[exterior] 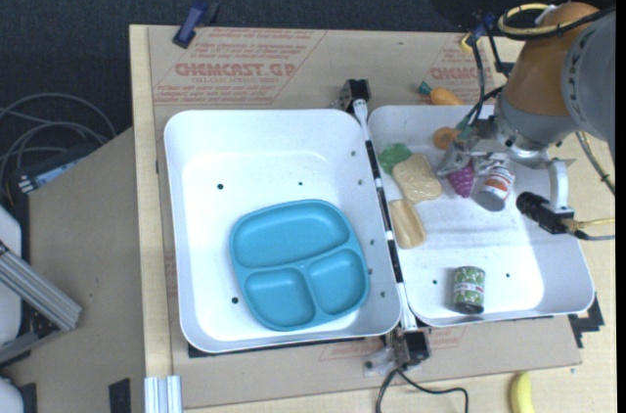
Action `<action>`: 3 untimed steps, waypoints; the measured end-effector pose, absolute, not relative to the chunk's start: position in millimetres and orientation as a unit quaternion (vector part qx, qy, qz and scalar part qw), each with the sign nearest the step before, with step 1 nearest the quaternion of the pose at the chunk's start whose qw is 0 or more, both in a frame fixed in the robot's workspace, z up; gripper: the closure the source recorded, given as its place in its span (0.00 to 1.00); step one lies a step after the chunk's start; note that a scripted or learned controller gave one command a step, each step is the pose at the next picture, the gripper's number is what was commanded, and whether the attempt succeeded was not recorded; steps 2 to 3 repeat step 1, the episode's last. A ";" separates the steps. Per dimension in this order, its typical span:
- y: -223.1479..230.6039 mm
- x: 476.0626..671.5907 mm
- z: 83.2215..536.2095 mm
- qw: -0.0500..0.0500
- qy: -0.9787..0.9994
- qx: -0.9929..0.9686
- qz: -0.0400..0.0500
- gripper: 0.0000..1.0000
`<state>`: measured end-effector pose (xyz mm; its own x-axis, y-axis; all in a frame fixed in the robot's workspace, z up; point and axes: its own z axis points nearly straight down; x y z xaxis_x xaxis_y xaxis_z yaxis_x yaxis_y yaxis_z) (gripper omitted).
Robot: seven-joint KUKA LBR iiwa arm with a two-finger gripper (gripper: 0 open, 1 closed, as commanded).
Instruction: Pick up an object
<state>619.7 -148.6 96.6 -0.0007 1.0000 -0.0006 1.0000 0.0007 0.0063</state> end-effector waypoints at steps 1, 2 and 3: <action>-94.9 603.4 178.3 0.001 0.708 0.707 0.001 1.00; -94.9 603.4 178.3 0.001 0.708 0.707 0.001 1.00; -94.9 603.4 178.3 0.001 0.708 0.707 0.001 1.00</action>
